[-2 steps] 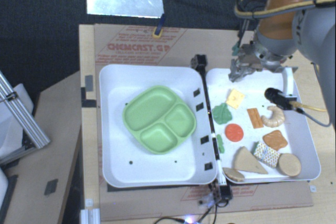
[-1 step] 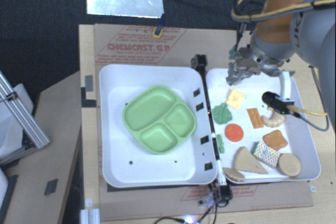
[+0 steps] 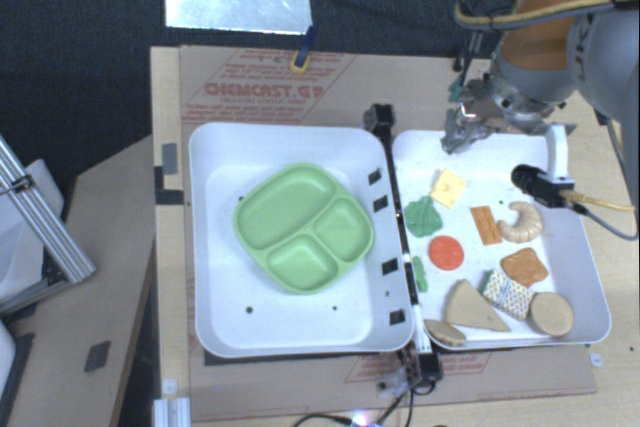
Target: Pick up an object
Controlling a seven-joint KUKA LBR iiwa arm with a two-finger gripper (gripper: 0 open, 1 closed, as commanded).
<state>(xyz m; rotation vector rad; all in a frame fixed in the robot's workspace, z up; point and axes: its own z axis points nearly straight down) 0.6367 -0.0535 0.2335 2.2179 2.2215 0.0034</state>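
A tan wedge [image 3: 473,307] lies nearest in the right bin [image 3: 590,290]; beside it, the left bin [image 3: 215,315] holds a green tray [image 3: 302,227]; the hand [image 3: 458,137], fingers narrow and holding nothing, hovers at the far rim, yellow cheese [image 3: 448,187] just below

In the left shallow white bin [image 3: 215,245] sits a green three-compartment plastic tray [image 3: 303,227]. The right shallow white bin [image 3: 580,260] holds toy food: yellow cheese square [image 3: 448,187] far, red tomato slice [image 3: 446,253] mid-left, tan round cookie [image 3: 551,313] near-right. The grey two-finger gripper [image 3: 462,130] hangs over that bin's far-left corner.
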